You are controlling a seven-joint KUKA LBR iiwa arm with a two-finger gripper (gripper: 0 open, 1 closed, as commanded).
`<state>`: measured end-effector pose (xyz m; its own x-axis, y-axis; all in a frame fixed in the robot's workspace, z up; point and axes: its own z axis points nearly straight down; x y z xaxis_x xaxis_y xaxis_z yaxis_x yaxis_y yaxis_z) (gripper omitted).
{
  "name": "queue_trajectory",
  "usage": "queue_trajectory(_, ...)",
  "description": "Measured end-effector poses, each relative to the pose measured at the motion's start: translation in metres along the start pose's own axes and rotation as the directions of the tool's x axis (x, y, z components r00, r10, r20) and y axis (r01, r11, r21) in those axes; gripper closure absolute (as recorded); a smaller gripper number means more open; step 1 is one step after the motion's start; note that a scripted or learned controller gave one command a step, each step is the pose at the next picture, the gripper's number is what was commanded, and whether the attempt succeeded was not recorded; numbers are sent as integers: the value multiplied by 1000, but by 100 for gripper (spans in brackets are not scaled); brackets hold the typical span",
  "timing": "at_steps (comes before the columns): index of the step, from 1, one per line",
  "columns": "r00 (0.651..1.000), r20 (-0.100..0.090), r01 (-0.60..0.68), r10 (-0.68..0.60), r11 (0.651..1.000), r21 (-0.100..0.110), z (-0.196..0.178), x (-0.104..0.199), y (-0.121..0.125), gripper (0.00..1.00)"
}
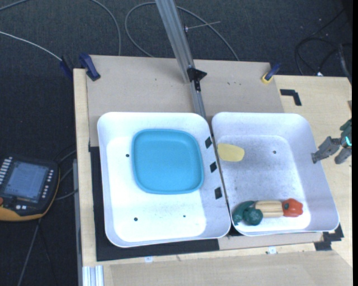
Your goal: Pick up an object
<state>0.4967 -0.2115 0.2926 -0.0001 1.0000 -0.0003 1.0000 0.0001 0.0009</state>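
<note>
The gripper [330,151] hangs at three o'clock, just outside the right bin [313,134], its jaws spread wide with nothing between them. A wooden peg toy [269,209] lies at that bin's six o'clock; a yellow piece [230,152] lies at ten. A blue plate [168,161] fills the left bin [112,162].

Dark carpet floor [39,106] strewn with cables [140,17]; pale wooden bench [140,84]; perhaps a control pendant [25,187] at left.
</note>
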Motion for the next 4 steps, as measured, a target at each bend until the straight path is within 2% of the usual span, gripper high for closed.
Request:
queue_trajectory(1,1000,0,0,0,1000,0,0,0,0,0)
queue_trajectory(3,1000,-2,1,-1,1000,5,109,9,7,0)
queue_trajectory(4,1000,-2,0,0,1000,6,170,14,2,0)
